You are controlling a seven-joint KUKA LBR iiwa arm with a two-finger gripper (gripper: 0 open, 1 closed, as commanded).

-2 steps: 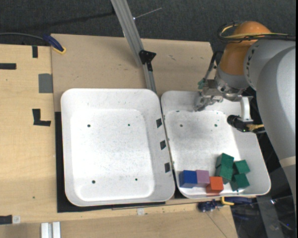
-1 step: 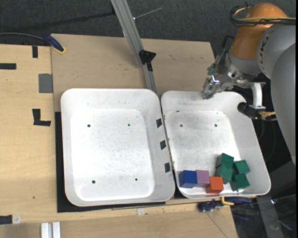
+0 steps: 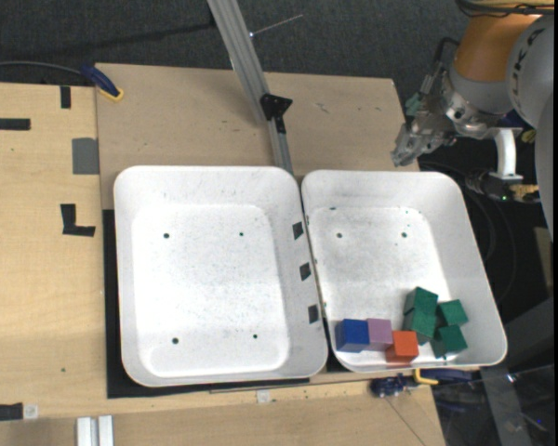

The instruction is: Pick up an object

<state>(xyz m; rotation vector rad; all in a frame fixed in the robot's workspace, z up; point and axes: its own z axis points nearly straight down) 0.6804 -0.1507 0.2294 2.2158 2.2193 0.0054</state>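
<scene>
The grey two-finger gripper [image 3: 407, 149] hangs beyond the shallow white right-hand bin's [image 3: 465, 214] far corner; finger state unreadable; coloured blocks [image 3: 405, 328] inside.

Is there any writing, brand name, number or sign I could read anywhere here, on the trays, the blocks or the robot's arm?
None that can be read.
The two white trays carry dark dots and specks, not letters.
The coloured blocks are plain.
The orange and grey arm shows no legible label.
The black tape pieces on the bench are shapes, not signs.
</scene>
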